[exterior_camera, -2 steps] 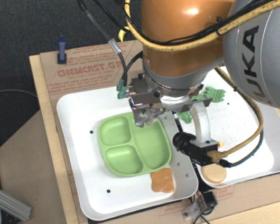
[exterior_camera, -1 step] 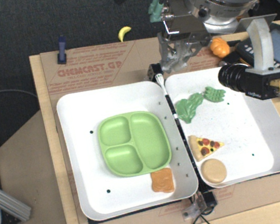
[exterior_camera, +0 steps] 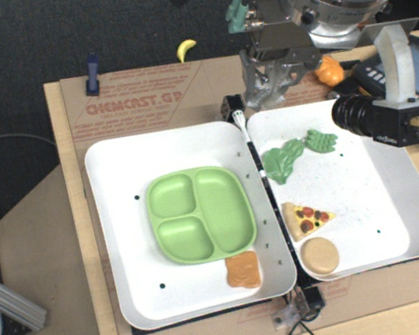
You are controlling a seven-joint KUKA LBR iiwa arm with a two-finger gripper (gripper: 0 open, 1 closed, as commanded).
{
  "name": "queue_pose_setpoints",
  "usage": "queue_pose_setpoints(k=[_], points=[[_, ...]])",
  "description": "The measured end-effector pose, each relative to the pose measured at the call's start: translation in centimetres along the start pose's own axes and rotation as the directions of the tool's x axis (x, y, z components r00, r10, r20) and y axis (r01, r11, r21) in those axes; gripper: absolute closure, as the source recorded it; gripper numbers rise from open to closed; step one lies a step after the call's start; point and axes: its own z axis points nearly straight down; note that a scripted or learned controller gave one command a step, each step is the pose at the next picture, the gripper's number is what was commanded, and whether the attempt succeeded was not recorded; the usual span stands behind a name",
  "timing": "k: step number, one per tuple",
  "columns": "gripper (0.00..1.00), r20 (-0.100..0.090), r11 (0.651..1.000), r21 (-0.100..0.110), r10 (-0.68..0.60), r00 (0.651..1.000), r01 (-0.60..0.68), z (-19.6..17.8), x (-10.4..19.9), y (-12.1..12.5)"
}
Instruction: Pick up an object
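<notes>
The bench is pale wood with a brown cardboard sheet (exterior_camera: 148, 93) laid over it, and dark carpet lies behind. Two white bins sit side by side on the cardboard: the left bin (exterior_camera: 115, 179) and the right bin (exterior_camera: 383, 196). My gripper (exterior_camera: 275, 83) hangs above the far edge of the right bin, near its far left corner; whether my jaws are apart or closed I cannot tell, and nothing shows between them.

In the right bin, the green leaf (exterior_camera: 291, 154) lies nearest me, just toward the camera from my gripper, its long axis running left to right, slightly tilted. Nearer the camera lie a pizza slice (exterior_camera: 307, 219), tip pointing right, and a tan disc (exterior_camera: 320, 255). The left bin holds a green tray (exterior_camera: 200, 214) and an orange piece (exterior_camera: 244, 270).
</notes>
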Motion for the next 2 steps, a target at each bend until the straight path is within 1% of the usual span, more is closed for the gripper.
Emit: queue_pose_setpoints(k=[1,2], points=[[1.0,-0.001,1.0,-0.003,-0.002,1.0,0.002,-1.0,0.1,0.1],[1.0,0.007,1.0,0.023,-0.003,1.0,0.002,18.6,4.2,-0.3]])
